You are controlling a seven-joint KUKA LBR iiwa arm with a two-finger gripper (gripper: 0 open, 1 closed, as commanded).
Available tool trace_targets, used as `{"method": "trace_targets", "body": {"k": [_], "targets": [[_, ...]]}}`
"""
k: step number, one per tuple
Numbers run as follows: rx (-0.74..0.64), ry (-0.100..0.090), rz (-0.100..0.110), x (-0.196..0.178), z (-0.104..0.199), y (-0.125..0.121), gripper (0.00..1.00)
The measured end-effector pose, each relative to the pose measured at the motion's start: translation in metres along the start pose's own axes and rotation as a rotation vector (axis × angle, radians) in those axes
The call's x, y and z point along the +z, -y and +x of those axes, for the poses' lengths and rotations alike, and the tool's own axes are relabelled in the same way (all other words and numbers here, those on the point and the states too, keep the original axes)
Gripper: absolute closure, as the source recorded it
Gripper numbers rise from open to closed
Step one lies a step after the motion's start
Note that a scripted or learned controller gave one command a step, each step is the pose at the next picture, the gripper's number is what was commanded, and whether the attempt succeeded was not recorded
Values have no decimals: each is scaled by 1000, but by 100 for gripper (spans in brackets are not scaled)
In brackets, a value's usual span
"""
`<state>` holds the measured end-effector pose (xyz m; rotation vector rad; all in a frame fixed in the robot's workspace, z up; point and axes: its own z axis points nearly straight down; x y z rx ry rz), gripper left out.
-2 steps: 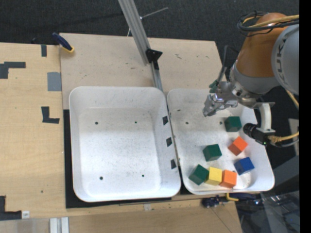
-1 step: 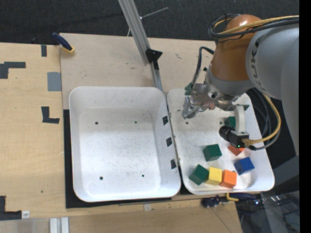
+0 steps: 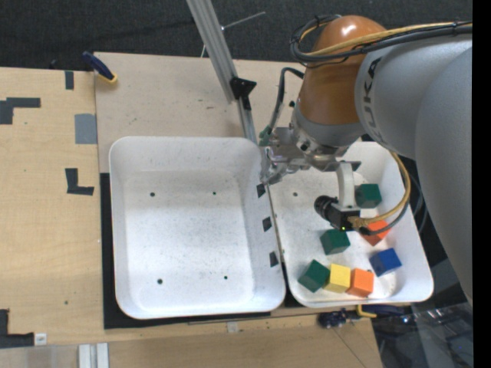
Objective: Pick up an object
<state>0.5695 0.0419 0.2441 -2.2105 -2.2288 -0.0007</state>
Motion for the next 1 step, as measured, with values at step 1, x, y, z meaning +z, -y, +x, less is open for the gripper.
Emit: {"method": "trace_targets", "body": {"k": [1], "targets": [[1, 2, 3, 17, 56, 6, 100]]}}
